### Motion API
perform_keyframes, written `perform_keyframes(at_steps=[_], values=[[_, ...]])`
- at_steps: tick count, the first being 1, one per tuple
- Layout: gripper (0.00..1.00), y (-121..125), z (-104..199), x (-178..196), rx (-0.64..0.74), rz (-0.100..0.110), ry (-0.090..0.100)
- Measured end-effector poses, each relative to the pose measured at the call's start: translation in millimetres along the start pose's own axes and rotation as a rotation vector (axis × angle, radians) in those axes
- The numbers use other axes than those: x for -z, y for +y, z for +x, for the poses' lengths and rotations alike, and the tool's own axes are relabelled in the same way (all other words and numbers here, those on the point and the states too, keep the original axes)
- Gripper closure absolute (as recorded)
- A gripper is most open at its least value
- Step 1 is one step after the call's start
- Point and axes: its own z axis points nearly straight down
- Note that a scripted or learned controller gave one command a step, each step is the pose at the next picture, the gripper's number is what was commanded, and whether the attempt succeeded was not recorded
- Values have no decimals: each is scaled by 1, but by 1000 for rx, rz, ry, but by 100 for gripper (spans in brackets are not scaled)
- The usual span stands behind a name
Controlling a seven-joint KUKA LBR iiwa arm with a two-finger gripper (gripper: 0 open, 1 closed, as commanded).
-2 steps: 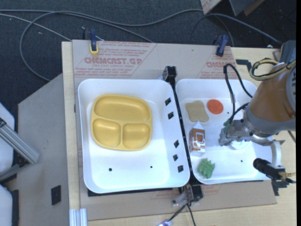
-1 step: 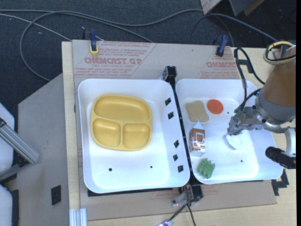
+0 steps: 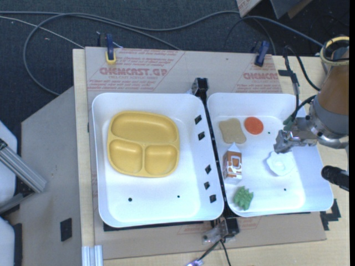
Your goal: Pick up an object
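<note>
Objects: four small things and one white piece lie in the right bin (image 3: 310,201), all resting on its floor.
Tan slice: a flat bread-shaped piece (image 3: 231,130) sits in the upper left of that bin, near the divider.
Orange disc: a round orange piece (image 3: 254,126) lies just beside the tan slice, on its right.
Carton: a small brown and white carton (image 3: 233,164) lies below the tan slice, close to the divider.
Green piece: a leafy green toy (image 3: 243,197) rests near the front edge of the right bin, below the carton.
White piece: a small white object (image 3: 277,164) lies right of the carton, hard to make out against the bin.
Claw: the claw (image 3: 284,142) hangs low over the right bin, directly above the white piece; I cannot tell whether it is spread or pressed together, nor whether it touches anything.
Arm: the grey arm (image 3: 335,107) with its orange band comes in from the right.
Left bin: the left bin (image 3: 111,209) holds a yellow three-compartment tray (image 3: 143,143).
Counter: both bins sit side by side on a board on the counter (image 3: 83,148).
</note>
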Motion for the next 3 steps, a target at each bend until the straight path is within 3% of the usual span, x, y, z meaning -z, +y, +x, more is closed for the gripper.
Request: perform_keyframes(at_steps=[1, 3], values=[[100, 21, 40, -1, 4, 3, 2], [100, 60, 147, -15, 6, 3, 3]])
